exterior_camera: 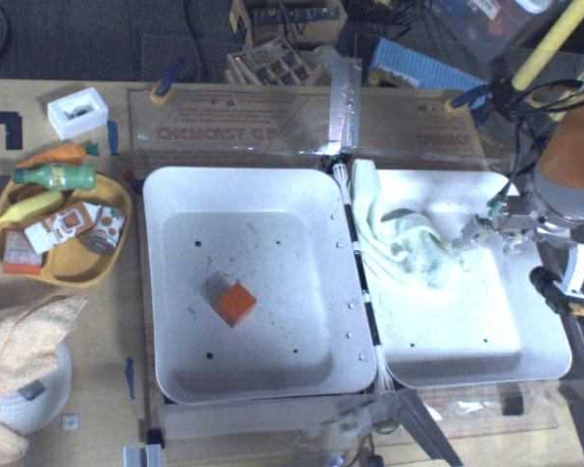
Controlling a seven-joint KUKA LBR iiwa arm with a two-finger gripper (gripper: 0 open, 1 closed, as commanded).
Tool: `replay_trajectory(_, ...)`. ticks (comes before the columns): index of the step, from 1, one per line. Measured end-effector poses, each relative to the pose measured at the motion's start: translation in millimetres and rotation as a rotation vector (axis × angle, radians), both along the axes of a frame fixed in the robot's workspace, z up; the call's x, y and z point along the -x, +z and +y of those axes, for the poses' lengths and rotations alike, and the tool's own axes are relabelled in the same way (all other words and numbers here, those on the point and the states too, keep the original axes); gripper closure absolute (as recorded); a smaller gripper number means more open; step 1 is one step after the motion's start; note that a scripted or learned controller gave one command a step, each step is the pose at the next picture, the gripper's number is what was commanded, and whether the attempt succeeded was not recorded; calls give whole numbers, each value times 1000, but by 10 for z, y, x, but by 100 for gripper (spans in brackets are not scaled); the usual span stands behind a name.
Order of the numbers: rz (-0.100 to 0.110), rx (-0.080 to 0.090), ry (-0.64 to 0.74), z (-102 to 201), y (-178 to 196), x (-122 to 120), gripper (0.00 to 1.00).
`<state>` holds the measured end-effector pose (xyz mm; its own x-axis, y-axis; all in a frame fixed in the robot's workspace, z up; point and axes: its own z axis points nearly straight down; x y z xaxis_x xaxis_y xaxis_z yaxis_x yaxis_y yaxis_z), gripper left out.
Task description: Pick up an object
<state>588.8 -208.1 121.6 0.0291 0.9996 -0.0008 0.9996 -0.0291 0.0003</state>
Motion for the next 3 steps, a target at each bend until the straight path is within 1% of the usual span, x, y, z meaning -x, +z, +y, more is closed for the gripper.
replay_trajectory(1, -4, -1, 125, 969, -314, -209, 0)
replay_trajectory(2, -2, 1, 97, 746, 451, -375, 0)
replay_trajectory(3, -5, 0, 183, 1052, -287, -53, 0)
